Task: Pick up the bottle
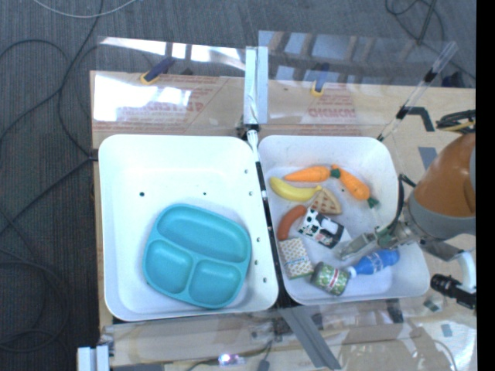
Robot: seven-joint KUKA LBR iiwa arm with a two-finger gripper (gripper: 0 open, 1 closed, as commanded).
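Green can lay nearest the camera, below-left of the gripper. The bottle, blue, lay just beneath the gripper in the right bin, unlifted. Finger spacing indiscernible. Grasp and lift remained.

Gripper sat low in the right bin, touching the bottle just below it. Can lay below-left, carton just left, carrots and banana farther up-left. Tray lay far left in the left bin.
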